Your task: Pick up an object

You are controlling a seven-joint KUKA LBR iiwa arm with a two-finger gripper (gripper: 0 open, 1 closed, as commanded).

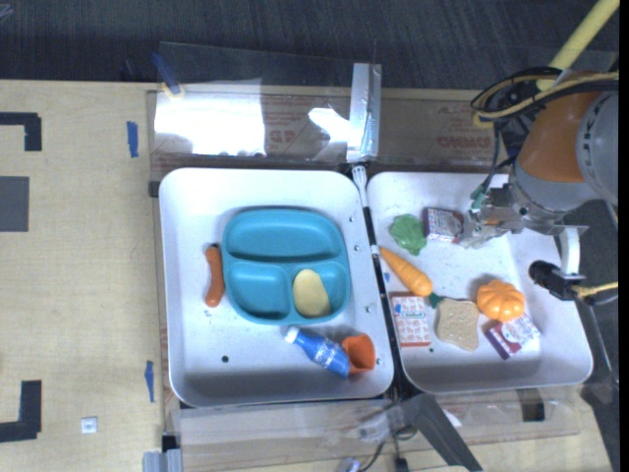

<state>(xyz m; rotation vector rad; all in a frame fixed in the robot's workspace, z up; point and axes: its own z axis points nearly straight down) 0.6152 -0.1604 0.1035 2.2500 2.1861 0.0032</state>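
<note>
gripper [479, 226] low in right bin [570, 362] beside small packet [443, 223] | jaws: can't tell | tip: centre over packet, descend straight, avoid green toy [407, 232]

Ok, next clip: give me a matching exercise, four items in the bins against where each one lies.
Items:
1. yellow potato
2. hot dog
3. carrot
4. blue bottle

Places:
A. right bin, along its left edge
B. left bin, below the blue tray, beside an orange cup
C. in the tray's lower right compartment
D. left bin, just left of the tray

Pairs: 1-C, 2-D, 3-A, 4-B
</note>
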